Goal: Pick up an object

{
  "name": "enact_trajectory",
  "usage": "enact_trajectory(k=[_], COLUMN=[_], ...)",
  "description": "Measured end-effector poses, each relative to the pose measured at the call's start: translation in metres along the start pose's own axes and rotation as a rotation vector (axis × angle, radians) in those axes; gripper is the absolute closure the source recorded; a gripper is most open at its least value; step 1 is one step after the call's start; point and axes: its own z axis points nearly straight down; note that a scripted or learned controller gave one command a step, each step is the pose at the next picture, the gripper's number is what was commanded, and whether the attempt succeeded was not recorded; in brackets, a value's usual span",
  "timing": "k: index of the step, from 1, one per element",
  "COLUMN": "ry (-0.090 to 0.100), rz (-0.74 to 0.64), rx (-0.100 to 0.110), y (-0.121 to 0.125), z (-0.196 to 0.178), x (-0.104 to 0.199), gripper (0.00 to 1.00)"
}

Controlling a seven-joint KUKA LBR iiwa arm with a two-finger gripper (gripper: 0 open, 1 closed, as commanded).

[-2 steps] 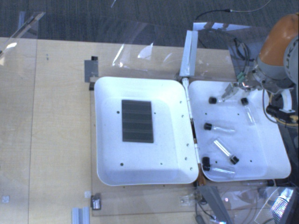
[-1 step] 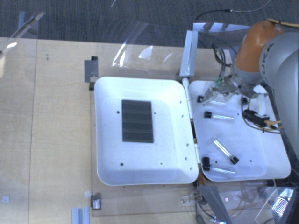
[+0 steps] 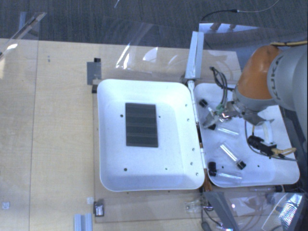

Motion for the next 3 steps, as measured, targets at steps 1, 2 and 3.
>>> enact_trajectory(k=[1,2,3], ry=[-0.005,0.002,0.007], rz=[-0.001,-0.044,-0.159], rx=[-0.012,0.007,0.028], y=[0.004,0.002,0.058], z=[-0.014,-0.039,-0.081], x=[-0.001,-0.041,-0.015], gripper=[1.0,1.0,1.0])
